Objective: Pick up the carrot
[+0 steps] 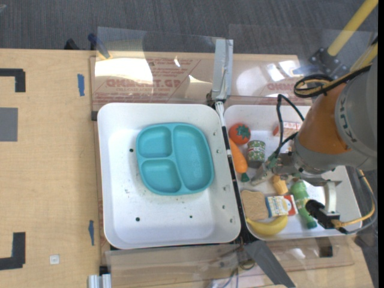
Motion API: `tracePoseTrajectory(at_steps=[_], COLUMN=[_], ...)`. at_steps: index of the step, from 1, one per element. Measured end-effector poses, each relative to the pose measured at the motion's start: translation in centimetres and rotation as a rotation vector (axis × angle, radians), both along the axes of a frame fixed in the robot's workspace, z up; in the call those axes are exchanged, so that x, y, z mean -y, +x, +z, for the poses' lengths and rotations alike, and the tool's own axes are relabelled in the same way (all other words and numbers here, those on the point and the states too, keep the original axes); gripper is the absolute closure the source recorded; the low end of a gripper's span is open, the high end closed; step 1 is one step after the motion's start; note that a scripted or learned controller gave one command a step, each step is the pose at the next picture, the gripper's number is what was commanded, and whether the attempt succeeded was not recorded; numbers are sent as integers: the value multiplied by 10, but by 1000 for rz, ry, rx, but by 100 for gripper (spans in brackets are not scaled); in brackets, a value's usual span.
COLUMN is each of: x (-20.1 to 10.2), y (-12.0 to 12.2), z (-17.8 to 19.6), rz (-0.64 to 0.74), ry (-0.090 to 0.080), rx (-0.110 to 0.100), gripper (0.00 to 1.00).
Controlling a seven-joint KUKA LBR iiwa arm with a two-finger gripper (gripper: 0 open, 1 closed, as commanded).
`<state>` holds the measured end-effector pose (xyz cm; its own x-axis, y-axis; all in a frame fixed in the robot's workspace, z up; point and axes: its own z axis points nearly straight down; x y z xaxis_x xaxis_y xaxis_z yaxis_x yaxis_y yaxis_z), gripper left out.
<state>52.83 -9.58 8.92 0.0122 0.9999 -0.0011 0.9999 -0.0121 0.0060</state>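
Carrot [237,156] hugs right bin's [264,114] left wall

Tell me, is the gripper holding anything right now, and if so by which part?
Cannot be told. The gripper is low in the right bin, close beside the carrot, but the view does not show any item between its fingers.
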Motion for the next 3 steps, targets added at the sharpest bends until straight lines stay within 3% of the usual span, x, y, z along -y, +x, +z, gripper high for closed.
tracePoseTrajectory(at_steps=[1, 2, 3], x=[1, 10, 9], y=[2, 8, 9], z=[12, 2, 12], rz=[1, -489, -486], ry=[-5, 8, 7], rx=[9, 7, 7], gripper=[100, 100, 100])
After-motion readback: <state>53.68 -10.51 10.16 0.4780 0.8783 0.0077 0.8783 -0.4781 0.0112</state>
